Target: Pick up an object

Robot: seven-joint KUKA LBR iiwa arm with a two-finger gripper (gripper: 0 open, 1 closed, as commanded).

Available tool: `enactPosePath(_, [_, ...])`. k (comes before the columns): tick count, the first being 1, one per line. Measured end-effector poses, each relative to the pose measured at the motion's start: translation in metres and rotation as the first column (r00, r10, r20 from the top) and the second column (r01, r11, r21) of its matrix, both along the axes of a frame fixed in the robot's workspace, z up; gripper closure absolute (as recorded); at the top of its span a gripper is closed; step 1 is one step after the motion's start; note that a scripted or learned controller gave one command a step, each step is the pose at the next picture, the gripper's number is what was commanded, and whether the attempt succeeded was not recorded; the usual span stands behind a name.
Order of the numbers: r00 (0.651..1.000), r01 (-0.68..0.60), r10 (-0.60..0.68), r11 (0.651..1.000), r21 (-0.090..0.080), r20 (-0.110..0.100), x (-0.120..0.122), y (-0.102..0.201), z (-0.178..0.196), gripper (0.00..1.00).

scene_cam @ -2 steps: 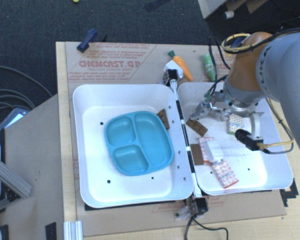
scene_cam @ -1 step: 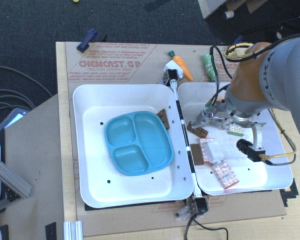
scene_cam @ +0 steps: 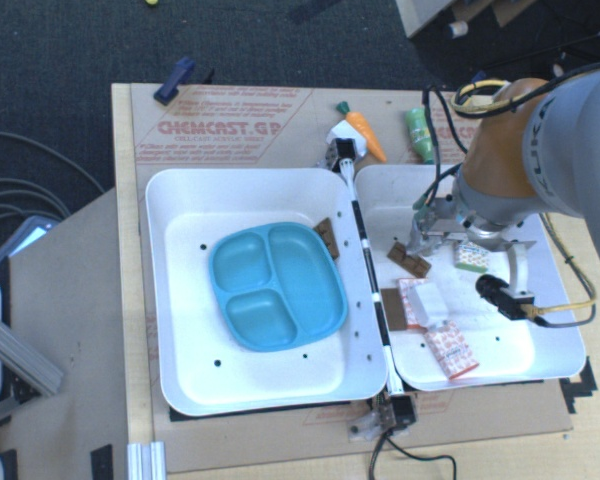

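Observation:
My gripper (scene_cam: 423,238) is low in the right bin (scene_cam: 540,363), near its far left part, with the grey and orange arm coming in from the right. A small brown piece (scene_cam: 410,260) lies just below the gripper on the bin floor. Close to the gripper's right lies a small green-and-white packet (scene_cam: 471,258). Nearer the front lie a pink-and-white packet (scene_cam: 420,303) and a red patterned packet (scene_cam: 450,350). I see nothing held in the gripper.
The left bin (scene_cam: 170,228) holds a blue divided plate (scene_cam: 277,285) and a brown piece (scene_cam: 327,236) by the divider. Another brown piece (scene_cam: 393,309) lies at the right bin's left wall. A toy carrot (scene_cam: 364,134) and a green item (scene_cam: 418,134) lie behind the bins.

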State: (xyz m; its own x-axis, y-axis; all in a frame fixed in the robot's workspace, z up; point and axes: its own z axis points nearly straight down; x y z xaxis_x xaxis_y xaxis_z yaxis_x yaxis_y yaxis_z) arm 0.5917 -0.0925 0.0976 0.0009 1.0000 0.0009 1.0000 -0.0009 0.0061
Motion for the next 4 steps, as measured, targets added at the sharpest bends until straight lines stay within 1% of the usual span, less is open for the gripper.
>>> enactPosePath(1, [1.0,0.0,0.0,1.0,0.0,0.0,0.0,0.0,0.0,0.0])
enactPosePath(2, [1.0,0.0,0.0,1.0,0.0,0.001,0.0,0.0,0.01,1.0])
enactPosePath(3, [1.0,0.0,0.0,1.0,0.0,0.001,0.0,0.0,0.01,0.0])
enactPosePath(4, [1.0,-0.001,0.001,1.0,0.0,-0.01,-0.001,0.001,-0.013,0.0])
